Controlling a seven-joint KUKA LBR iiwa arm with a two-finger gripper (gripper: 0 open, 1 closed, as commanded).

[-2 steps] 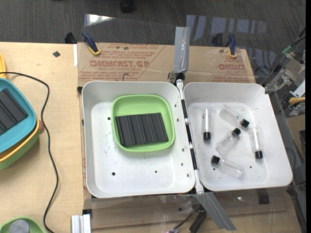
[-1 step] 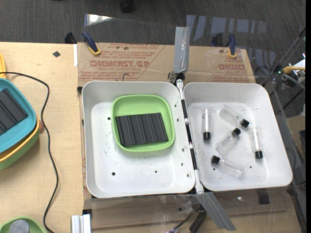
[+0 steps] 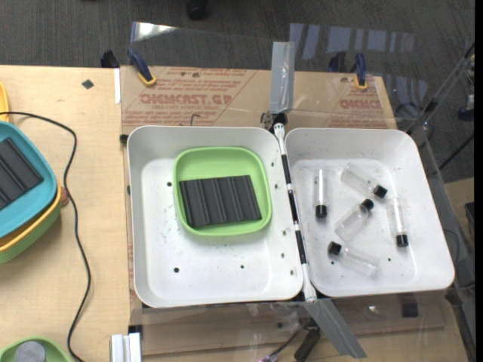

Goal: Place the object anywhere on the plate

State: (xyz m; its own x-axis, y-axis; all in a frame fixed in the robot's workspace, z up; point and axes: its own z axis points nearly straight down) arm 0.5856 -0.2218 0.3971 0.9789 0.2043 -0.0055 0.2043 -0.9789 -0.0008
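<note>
Left bin holds green plate w/ dark ribbed pad. Right bin holds five clear vials, black caps, scattered mid-bin; white floor around plate's front and left is bare. Claw state: can't tell.

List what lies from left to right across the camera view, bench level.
Stacked teal and yellow trays → black cable → left bin holding the green plate with its black ribbed insert → right bin holding clear vials with black caps.
</note>
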